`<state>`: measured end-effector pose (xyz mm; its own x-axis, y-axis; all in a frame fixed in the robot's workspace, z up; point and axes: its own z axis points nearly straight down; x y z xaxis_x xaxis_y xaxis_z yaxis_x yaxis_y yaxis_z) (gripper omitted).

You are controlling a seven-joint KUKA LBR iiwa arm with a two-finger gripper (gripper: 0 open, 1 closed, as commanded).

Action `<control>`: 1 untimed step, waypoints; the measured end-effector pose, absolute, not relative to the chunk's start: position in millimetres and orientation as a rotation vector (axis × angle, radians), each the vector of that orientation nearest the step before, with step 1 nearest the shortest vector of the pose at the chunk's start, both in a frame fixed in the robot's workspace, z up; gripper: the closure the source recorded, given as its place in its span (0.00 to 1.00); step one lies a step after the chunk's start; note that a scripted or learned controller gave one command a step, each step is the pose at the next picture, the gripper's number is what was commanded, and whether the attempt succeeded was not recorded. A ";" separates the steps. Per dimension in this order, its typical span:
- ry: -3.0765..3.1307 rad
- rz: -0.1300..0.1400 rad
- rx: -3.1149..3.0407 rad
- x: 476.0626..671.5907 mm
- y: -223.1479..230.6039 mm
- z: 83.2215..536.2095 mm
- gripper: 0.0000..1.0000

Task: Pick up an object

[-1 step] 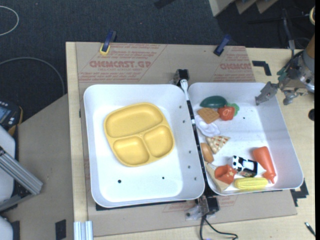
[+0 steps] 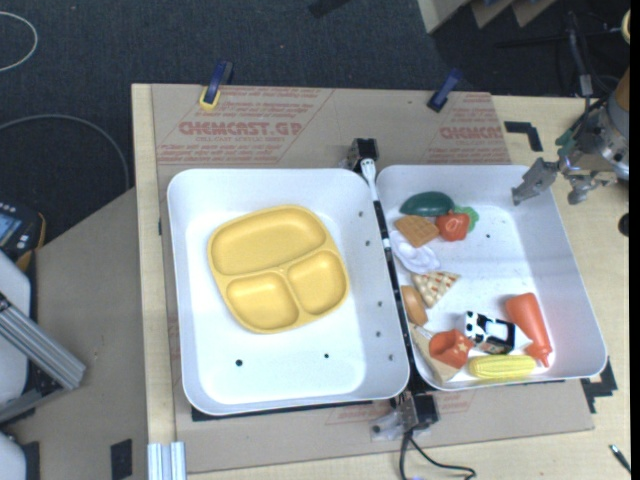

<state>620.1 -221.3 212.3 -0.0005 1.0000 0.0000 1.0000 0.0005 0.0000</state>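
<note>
A yellow corn cob lies at the right bin's near edge, beside an orange carrot. The end effector, apparently open and holding nothing, hangs over that bin's far right corner.

Red "CHEMCAST G.P." printed on the brown board, repeated partly at right

We count 2 white bins, 1 yellow divided plate, 1 carrot and 2 tomatoes.
</note>
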 end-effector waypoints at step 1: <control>2.227 -0.004 2.222 624.3 -217.7 150.5 0.00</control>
<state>624.3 -217.7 150.5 -0.0025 1.0000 0.0014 1.0000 0.0025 -0.0048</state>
